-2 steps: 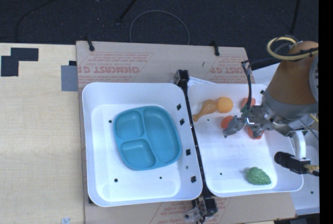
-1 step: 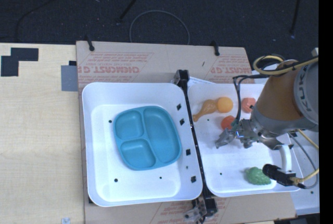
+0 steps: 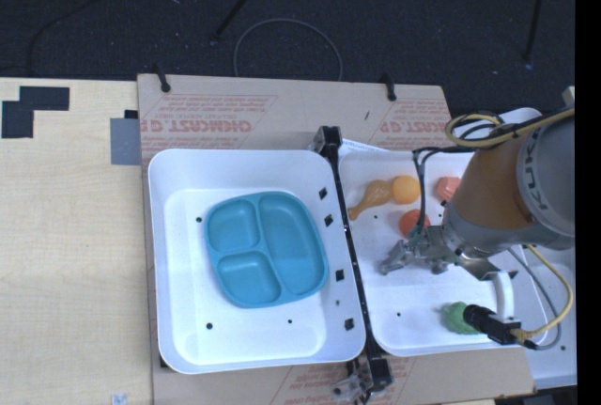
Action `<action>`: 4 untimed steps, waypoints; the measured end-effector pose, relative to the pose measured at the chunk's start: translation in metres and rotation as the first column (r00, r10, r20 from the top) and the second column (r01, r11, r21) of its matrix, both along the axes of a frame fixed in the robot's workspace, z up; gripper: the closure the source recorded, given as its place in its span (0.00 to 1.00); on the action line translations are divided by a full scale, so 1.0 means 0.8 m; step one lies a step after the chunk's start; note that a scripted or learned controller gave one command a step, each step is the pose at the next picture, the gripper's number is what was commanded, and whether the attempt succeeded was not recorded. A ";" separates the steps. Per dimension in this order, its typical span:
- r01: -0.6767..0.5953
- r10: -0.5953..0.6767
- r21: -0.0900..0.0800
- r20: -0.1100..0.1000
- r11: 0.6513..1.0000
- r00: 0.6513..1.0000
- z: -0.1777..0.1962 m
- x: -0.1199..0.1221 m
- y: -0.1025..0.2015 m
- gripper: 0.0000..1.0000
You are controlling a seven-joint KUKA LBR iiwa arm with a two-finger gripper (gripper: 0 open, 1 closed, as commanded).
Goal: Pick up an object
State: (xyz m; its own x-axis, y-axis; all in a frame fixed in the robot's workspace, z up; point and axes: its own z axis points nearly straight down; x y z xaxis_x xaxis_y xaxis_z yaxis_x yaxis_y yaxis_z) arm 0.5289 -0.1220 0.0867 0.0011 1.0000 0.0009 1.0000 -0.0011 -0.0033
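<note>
In the right bin (image 3: pixel 394 337) the gripper (image 3: pixel 399 259) hangs low over bare floor, fingers spread, gripping nothing; the tan pear-shaped toy (image 3: pixel 372 195) lies just beyond, at the far left; probably light, hard, slippery; long axis runs left-right, narrow end leftward; best pinched across its neck

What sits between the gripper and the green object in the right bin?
Nothing visible. The gripper hangs over bare white floor in the middle of the right bin, and the green object lies toward the bin's near-right corner with open floor between them. A black part of the arm's rig touches the object's right side.
</note>
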 end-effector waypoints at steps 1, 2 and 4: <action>0.006 -0.006 0.000 0.001 1.000 1.000 0.015 0.001 -0.002 1.00; -0.001 0.001 -0.001 0.006 1.000 1.000 0.093 0.004 -0.001 1.00; -0.002 0.002 -0.001 0.005 1.000 1.000 0.204 0.001 0.008 1.00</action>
State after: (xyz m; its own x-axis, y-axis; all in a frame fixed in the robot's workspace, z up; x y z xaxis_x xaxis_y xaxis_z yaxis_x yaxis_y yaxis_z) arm 0.5298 -0.1156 0.2496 -0.0011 1.0000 -0.0003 1.0000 0.0011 0.0019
